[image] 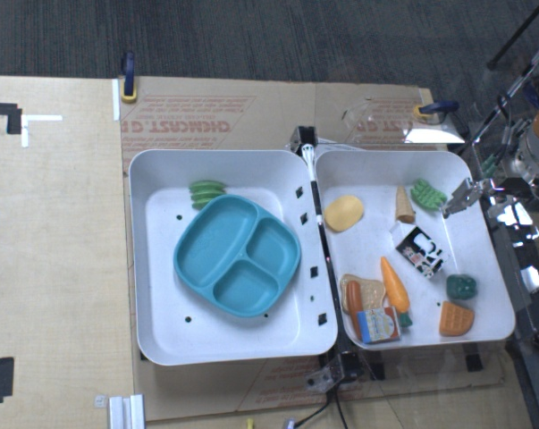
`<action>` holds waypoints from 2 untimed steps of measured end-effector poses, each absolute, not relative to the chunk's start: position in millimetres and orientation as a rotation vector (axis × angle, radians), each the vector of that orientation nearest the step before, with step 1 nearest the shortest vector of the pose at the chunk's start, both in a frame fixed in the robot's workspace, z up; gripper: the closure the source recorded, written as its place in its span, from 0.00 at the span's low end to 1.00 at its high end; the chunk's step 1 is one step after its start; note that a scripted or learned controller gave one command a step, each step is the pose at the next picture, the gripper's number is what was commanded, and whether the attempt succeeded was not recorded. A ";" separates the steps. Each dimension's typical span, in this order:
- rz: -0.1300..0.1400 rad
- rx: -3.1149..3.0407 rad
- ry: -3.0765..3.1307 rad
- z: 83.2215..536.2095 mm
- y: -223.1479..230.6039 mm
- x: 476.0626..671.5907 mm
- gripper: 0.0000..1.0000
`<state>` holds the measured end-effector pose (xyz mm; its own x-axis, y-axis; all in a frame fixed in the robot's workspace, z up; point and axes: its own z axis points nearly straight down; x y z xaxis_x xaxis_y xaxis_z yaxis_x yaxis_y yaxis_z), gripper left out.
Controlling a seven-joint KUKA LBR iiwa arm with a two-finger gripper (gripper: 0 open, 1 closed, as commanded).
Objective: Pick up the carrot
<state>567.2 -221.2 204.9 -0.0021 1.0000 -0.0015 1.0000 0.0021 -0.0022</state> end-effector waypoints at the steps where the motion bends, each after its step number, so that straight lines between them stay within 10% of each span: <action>1: 0.001 -2.001 -2.421 105.5 -180.5 543.7 0.00; 2: 0.000 -1.993 -2.428 92.8 -125.0 490.5 0.00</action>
<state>490.5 -125.0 92.8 -0.1949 0.9808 0.0003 0.9808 0.1949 0.0000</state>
